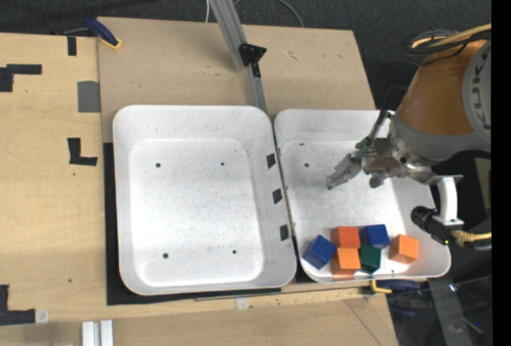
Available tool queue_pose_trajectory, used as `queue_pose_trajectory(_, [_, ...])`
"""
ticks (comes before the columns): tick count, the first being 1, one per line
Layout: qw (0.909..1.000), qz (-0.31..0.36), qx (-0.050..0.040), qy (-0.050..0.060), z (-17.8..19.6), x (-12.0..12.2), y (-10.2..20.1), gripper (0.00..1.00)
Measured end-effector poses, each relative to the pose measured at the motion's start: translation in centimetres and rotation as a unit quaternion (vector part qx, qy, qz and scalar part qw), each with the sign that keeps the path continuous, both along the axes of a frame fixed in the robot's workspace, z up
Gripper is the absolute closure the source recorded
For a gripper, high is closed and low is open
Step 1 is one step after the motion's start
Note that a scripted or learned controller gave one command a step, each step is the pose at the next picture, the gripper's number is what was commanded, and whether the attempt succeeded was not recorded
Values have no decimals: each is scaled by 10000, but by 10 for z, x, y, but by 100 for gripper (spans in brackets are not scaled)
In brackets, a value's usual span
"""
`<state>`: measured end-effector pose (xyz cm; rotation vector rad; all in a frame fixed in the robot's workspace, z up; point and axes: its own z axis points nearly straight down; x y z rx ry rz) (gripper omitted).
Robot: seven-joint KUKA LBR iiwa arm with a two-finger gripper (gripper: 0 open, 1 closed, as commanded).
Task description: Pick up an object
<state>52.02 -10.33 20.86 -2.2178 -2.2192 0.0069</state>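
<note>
Saw gripper (345, 173) over right bin (319, 133), fingers spread, nothing between; coloured blocks (361, 248) clustered near its front edge.

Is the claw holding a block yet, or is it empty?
Empty. The claw hangs over bare bin floor; nothing is between its fingers, and the blocks sit clustered by the near wall.

Only one piece of writing can be read. On the arm (447, 109), at about 3 o'clock in the view, dark capital letters stand on the grey part beside the orange band; they look like "KU", cut by the edge of the view. The bins, the blocks and the bench carry no text that can be read.
</note>
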Motion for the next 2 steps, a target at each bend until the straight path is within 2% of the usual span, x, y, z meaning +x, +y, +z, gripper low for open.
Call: queue_pose_trajectory(2, [10000, 1, 4, 1, -118, -2, -1, 0])
